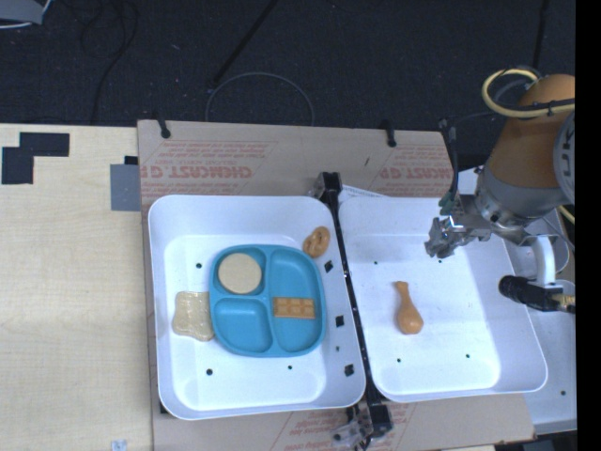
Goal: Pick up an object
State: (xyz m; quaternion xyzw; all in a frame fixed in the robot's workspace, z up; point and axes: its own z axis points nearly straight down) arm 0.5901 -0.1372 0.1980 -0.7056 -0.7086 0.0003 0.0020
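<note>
Arm (526, 158) came in from the right, grey body with the orange band up near the top right corner. End effector (441, 242) hung over the upper part of the right bin (526, 365), near its back wall. Couldn't tell from where I stood whether it was wide or narrow; too small and dark against the metal. Nothing visible in its grip.

Right bin held one item: a tan drumstick-shaped toy (407, 309), lying on the bin floor roughly mid-bin, thin end pointing up toward the back, fat end toward the front. It sat below and slightly left of the end effector, apart from it, no contact.

Left bin (174, 383) held a blue sectioned tray (246, 329) about centre. In the tray: a round tan disc (238, 272) in the upper left compartment, a small orange-brown block (294, 307) in the right compartment. The lower left compartment looked bare blue. Just off the tray's left edge, a pale toast-like piece (192, 315) lay on the bin floor, touching or nearly touching the tray. A small brown pastry-like item (316, 241) sat near the tray's upper right corner, close to the divider between bins.

Both bins rested side by side on a cardboard sheet (282, 163) on the counter (66, 299), light wood to the left.
</note>
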